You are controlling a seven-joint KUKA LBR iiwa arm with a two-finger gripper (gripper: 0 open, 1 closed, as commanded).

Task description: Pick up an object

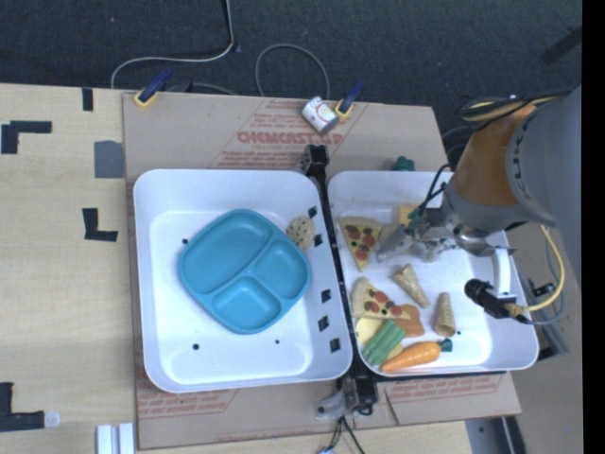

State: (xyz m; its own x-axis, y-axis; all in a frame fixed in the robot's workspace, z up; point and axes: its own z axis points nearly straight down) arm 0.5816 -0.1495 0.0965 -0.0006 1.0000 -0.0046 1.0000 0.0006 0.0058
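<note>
Orange toy carrot (412,356), green-tipped

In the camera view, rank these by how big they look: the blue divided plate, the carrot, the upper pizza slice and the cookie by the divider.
Largest to smallest as they appear:
1. blue divided plate, by far
2. carrot
3. upper pizza slice, close to the carrot, so that order is unsure
4. cookie, partly hidden at the bin wall

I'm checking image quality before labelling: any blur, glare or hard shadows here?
Camera view: lighting even, shadows soft; the gripper and nearby arm look slightly smeared, its fingers hard to make out; no strong glare on the white bins; blue tray and carrot read sharp.
</note>
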